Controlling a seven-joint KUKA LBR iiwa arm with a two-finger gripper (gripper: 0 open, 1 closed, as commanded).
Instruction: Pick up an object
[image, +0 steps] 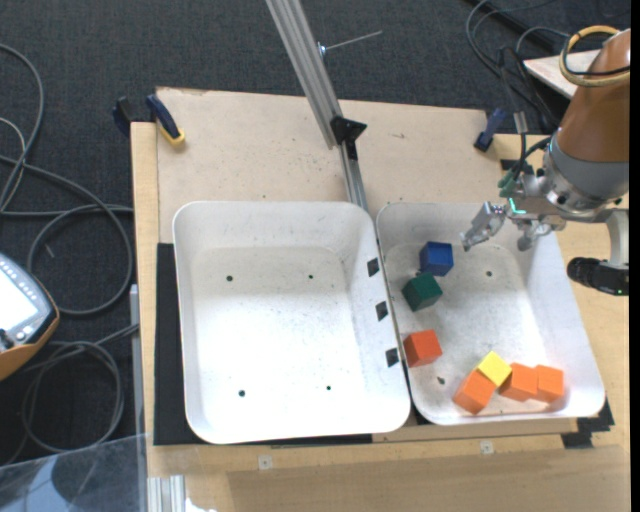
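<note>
Down at the bottom edge of the frame, the pale wooden bench (300, 470) is seen, with the two shallow white bins set side by side on it. In the lower right of the frame, along the near wall of the right-hand white bin (560, 300), a cluster of blocks is gathered: a small yellow cube (494, 367) is perched touching an orange cube (475, 392), and just to its right two more orange blocks (534, 382) are pressed together. A little to the left, a lone orange-red cube (423, 347) is found near the divide between the bins. Further up, a dark green cube (423, 291) is seen, and just above it, very close, a blue cube (437, 257).

The left-hand white bin (280, 320) is spread across the centre of the frame, its floor speckled with dark marks.

In the upper right, the two-finger metal gripper (505, 228) is held above the far right part of the right bin, to the right of the blue cube and apart from it. The fingers are spread moderately, with nothing between them. Behind it the grey arm with its orange band (598, 80) is seen at the right edge.

At the far side, a slanted metal rail (318, 85) is seen, and blue clamps (165, 118) grip the bench corners.
</note>
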